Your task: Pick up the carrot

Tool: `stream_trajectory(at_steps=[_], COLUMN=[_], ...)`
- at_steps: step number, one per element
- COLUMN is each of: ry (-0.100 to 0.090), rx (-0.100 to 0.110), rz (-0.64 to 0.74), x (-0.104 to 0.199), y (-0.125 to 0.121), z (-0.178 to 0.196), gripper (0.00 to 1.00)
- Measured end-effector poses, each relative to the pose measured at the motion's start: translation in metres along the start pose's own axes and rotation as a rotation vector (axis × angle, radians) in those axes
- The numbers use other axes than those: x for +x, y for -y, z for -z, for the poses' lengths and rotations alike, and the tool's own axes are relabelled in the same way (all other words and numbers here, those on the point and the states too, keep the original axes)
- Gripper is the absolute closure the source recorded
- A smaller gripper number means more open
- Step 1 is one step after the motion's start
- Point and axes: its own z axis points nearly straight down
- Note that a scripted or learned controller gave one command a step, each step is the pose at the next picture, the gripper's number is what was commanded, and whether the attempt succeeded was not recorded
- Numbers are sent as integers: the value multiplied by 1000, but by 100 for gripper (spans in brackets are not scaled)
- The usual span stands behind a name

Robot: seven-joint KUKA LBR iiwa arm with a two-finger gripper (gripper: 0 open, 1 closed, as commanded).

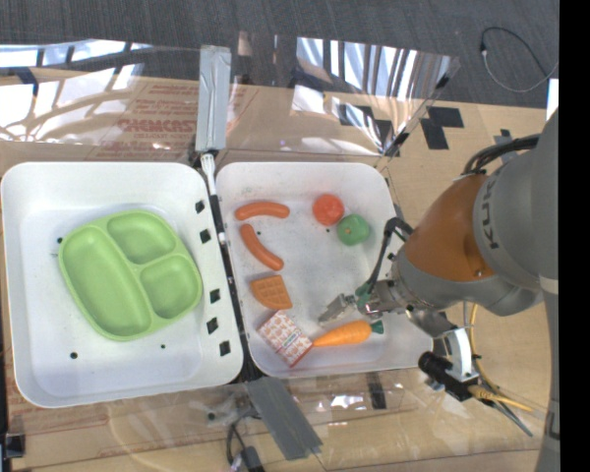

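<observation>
Fingers [336, 309] just above the carrot [342, 336] in the right bin [305, 175]
The carrot lies flat near the bin's front wall, beside a patterned box [284, 337]; the fingers hang narrow above its middle, holding nothing, 2 sausages [263, 209] farther back

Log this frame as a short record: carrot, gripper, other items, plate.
carrot: lies flat near the right bin's front edge, beside the box
gripper: low over the right bin, just above the carrot, nothing between its fingers
right bin: two sausages, tomato, green fruit, orange cracker, box
left bin: green plate
task: carrot not yet lifted
</observation>
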Motion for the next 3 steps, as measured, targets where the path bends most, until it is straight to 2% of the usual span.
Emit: stream_trajectory(at_steps=[1, 2, 3], ry=[0, 5, 4], rx=[4, -5, -1], rz=[311, -36, -30], x=[45, 4, 3], y=[-3, -1, -2], z=[10, 0, 6], gripper=[0, 0, 100])
